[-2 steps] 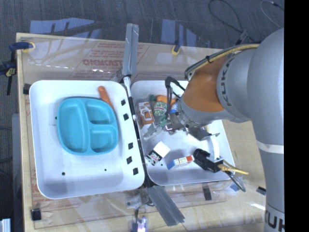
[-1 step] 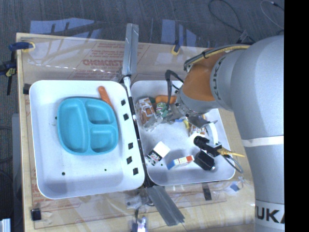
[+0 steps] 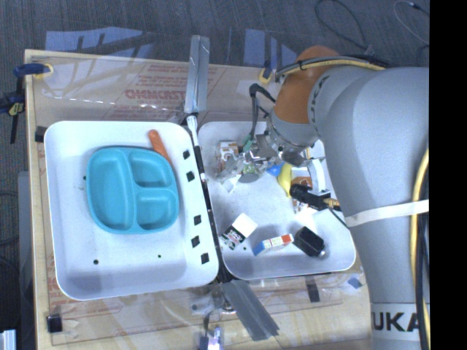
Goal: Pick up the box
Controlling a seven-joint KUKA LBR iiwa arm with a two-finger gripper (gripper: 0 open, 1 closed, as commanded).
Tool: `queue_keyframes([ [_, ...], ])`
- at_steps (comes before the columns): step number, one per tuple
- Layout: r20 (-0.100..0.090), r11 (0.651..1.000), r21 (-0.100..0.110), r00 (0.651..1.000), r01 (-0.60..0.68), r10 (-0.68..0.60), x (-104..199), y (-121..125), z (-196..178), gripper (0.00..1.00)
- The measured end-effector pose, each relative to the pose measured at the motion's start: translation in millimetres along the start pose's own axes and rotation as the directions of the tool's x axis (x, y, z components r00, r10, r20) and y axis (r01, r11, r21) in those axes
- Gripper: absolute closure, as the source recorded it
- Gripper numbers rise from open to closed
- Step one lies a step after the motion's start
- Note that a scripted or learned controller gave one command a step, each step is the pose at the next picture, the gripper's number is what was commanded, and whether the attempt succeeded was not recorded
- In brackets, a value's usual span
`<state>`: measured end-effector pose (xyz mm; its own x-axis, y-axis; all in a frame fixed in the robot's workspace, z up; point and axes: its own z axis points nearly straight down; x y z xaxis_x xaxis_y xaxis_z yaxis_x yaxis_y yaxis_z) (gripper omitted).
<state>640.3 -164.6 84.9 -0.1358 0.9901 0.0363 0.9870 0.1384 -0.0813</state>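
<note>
Camera view: The surface [image 3: 87, 79] carried two shallow white bins side by side. The left bin [image 3: 66, 261] held a blue divided tray [image 3: 133, 189] near its centre, with an orange carrot-shaped item [image 3: 158, 143] lying just beside the tray's upper right corner.

The right bin [image 3: 336, 257] held several small things. A small white-and-black box [image 3: 238, 232] lay in the lower left part of this bin, close to the divider between the bins. To its right lay a small red, white and blue carton [image 3: 273, 243], and beside that a black object [image 3: 309, 241]. A yellow item [image 3: 284, 177] lay further up the bin, partly covered by the arm.

The grey arm [image 3: 372, 159] reached in from the right, its orange band [image 3: 295, 97] above the wrist. The hand [image 3: 244, 160] was positioned over the upper left part of the right bin, well apart from the box. Whether the hand was open or closed could not be determined; clutter around it obscured its state.
</note>
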Motion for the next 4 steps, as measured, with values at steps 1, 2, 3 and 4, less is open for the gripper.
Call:
queue_keyframes([
  [1, 0.014, 0.995, -0.052, 0.997, -0.08, 0.081, 2, -18, -2, 0.0],
  [2, 0.03, 0.995, -0.077, 0.997, -0.067, 0.07, 46, -58, 1, 0.0],
  [3, 0.004, 0.998, -0.001, 0.998, -0.058, 0.058, 8, 1, 1, 0.0],
  [4, 0.012, 0.994, -0.039, 0.994, -0.107, 0.107, -12, 6, -2, 0.0],
])
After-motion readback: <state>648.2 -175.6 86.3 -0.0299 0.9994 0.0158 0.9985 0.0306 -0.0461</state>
